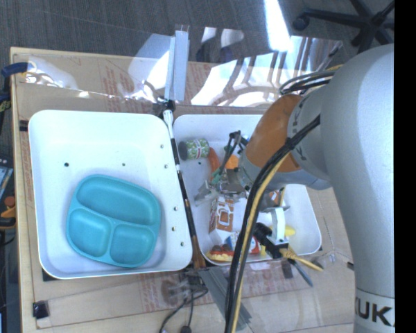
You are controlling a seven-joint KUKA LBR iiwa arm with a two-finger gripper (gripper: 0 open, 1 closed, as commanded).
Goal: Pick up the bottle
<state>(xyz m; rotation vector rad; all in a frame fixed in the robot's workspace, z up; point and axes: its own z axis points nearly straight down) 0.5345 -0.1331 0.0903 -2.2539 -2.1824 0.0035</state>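
Starting from the divider (175, 144) between the bins, I see a blue tray (113, 220) left of it in the left bin (48, 137). Just right of the divider, a small green-labelled bottle (195, 148) lies on its side. Further right, the gripper (225, 179) hangs over a packet (223, 217) and clutter. I judge this the approach step; next I'd shift back toward the divider. I cannot tell the gripper's opening: the arm (312, 144) hides much.
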